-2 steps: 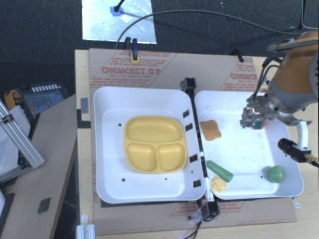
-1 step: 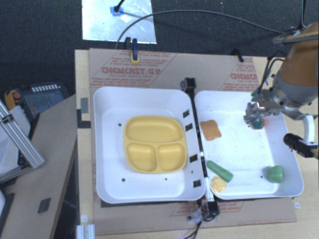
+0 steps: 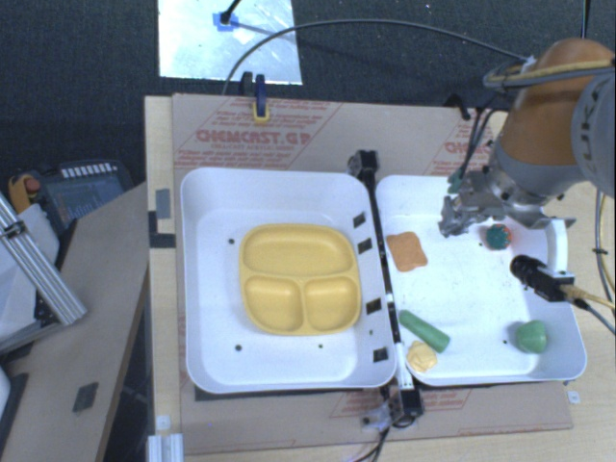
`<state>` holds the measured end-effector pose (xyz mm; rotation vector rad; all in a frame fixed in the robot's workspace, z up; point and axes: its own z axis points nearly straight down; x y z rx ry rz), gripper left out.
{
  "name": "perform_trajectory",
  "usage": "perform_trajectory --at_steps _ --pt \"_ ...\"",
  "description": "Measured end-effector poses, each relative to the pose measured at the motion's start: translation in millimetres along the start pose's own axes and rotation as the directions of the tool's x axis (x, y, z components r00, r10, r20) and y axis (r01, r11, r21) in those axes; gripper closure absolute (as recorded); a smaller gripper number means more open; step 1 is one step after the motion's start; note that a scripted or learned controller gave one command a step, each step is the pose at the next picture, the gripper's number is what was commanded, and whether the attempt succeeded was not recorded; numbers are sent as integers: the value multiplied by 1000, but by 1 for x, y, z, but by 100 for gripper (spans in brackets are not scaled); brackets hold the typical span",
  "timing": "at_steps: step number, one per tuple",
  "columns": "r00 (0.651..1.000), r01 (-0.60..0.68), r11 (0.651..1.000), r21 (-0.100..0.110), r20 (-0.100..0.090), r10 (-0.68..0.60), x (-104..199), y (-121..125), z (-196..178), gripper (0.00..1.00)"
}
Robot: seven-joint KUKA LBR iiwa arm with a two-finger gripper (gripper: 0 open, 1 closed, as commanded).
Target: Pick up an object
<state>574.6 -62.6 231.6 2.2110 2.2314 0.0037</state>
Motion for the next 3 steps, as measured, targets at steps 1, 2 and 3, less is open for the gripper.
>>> perform_trajectory --at_steps 1,2,3 --pt "1000 0 1000 1 0 0 54 4 11 100" --pt "1000 0 1000 0 0 0 106 4 12 100" --pt "1000 -1 1000 -1 0 1 162 16 18 100"
